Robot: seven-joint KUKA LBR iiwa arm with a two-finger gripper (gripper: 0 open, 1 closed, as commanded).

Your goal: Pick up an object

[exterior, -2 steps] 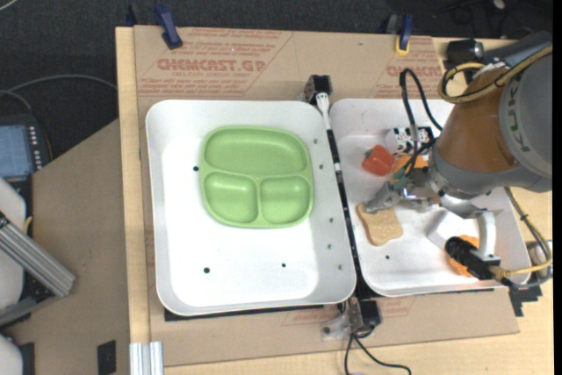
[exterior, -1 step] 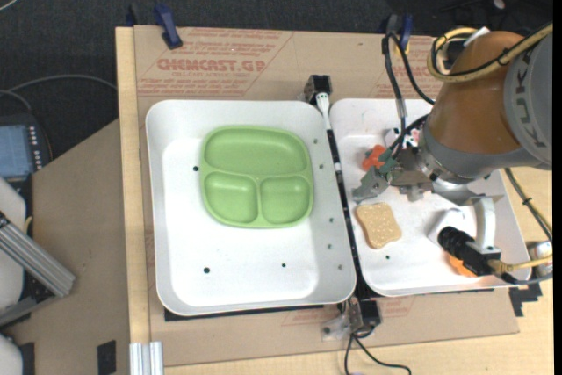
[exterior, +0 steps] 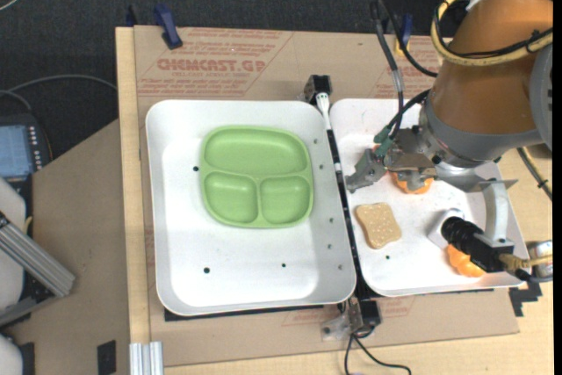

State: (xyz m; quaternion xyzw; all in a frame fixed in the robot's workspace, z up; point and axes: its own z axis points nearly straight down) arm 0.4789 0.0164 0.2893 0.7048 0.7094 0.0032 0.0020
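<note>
**A:** Where is the tool?

**B:** The tool [exterior: 369,171] hangs low over the right bin [exterior: 406,270], right of the frame's centre, near the seam between the two bins. I cannot tell whether it is apart or together, because the wrist covers it from above.

**A:** What lies closest?

**B:** An orange piece [exterior: 413,183] is just to its right, mostly under the wrist. I can't say if they touch. Just below in the frame is a bread slice [exterior: 379,226], lying flat and clear on all sides.

**A:** How would the slice handle?

**B:** It looks like a toy, so probably light and stiff. It sits low, so I'd pinch it across its narrower width, by the edges.

**A:** Anything further out?

**B:** A second orange lump [exterior: 458,263] lies at lower right, partly covered, its shape unclear. The green divided plate [exterior: 257,176] fills the left bin [exterior: 176,233], well apart. It is broad and shallow, with only the rim to grip.
</note>
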